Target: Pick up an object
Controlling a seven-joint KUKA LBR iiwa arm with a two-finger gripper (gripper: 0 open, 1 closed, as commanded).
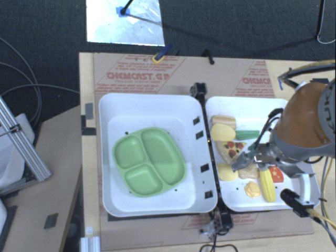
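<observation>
The right bin (247, 105) holds several toy foods: a bun (223, 122), a yellow round piece (221, 133), a pizza slice (231, 150), a green piece (247, 134), a pale yellow piece (227, 173), a corn cob (266, 184), a small yellow piece (252, 190) and a red piece (277, 175). My gripper (245, 161) hangs low over the middle of this bin, beside the pizza slice and above a tan piece (248, 173). The arm's orange wrist band (304, 117) rises to its right.
In the left bin (152, 104) lies a green three-compartment plate (149, 160). A black divider (206, 146) runs between the bins. Cardboard (136, 72) lies under both bins. Cables hang at the right edge of the bench.
</observation>
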